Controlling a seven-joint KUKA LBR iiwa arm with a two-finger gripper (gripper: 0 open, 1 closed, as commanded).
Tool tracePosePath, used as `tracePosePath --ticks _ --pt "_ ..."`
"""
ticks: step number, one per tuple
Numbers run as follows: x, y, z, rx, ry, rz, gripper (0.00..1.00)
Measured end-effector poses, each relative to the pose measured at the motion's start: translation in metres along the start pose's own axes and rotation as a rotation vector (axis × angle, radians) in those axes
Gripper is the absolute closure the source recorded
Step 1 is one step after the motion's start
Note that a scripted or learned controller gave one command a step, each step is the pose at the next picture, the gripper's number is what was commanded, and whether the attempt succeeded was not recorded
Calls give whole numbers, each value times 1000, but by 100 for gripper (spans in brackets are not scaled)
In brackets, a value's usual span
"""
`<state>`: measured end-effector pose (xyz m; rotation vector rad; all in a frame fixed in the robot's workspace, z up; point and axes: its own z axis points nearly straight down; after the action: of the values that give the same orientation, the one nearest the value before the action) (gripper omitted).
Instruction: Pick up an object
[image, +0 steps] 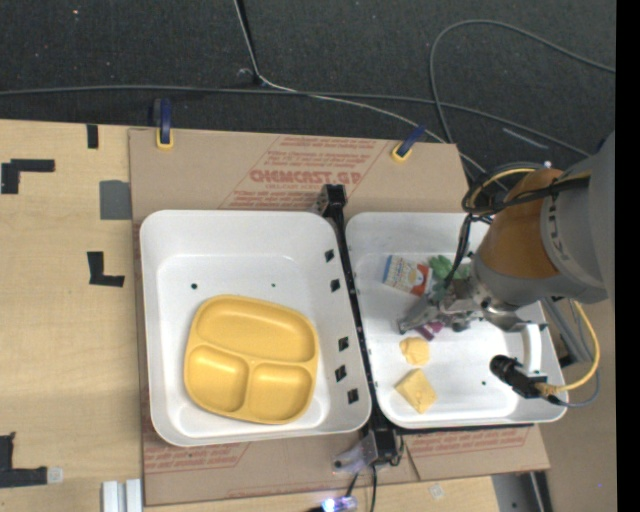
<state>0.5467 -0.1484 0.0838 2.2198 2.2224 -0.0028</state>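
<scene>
The right bin holds two pale yellow chunks, one smaller and one larger, plus a white packet with red and blue print and a green item beside it. My gripper is low in this bin, just above the smaller yellow chunk and below the packet. Something purple shows at its tip. The arm's grey body with its orange band covers the bin's right part.
The left bin holds a yellow three-compartment tray. A black divider runs between the bins. Cables loop over the bench behind the arm, and blue-and-yellow clamps hold the cardboard underlay.
</scene>
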Motion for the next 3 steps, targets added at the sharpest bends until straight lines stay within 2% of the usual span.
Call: tracePosePath --ticks 1,3 --pt "0 0 -12 -2 -2 0 100" --pt "0 3 -128 -5 0 0 100"
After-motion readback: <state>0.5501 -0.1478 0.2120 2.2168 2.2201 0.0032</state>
